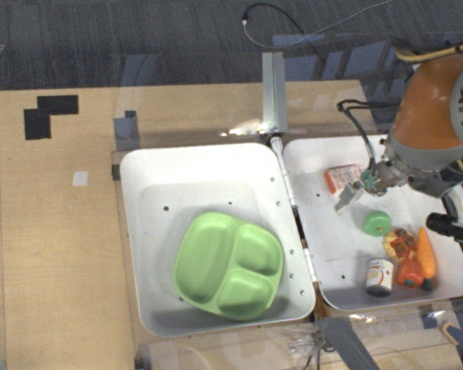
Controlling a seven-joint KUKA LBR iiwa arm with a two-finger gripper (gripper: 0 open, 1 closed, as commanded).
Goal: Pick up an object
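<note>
A: Hovering over the right bin (321, 237) now. End effector (359, 189) sits just beside the red packet (342, 178), on the packet's lower right side, with the green lid (376, 223) a bit further out the same way.

B: Fingers?

A: Can't tell whether they're apart or together, too small and foreshortened. One grey finger sticks out toward the packet's lower edge. Nothing visibly between them, so I judge no grasp yet.

B: Which target makes sense?

A: Packet is closest. It lies flat on the bin floor, near the back wall, apart from the rest. The carrot (425, 253), can (378, 278) and the red-yellow pieces (402, 246) are clustered well beyond the lid from the packet, touching each other, so a messier pick.

B: How to do it well?

A: My take: centre over the packet before descending, fingers spread across its short side. Flat thin item, so go right down to the floor or it'll slide out. Lift straight, slow.

B: Risks?

A: Nudging the packet sideways with that leading finger. Also closing on air above it.

B: Left bin?

A: Green tray (229, 263) there, far from the packet. Ignore.
</note>
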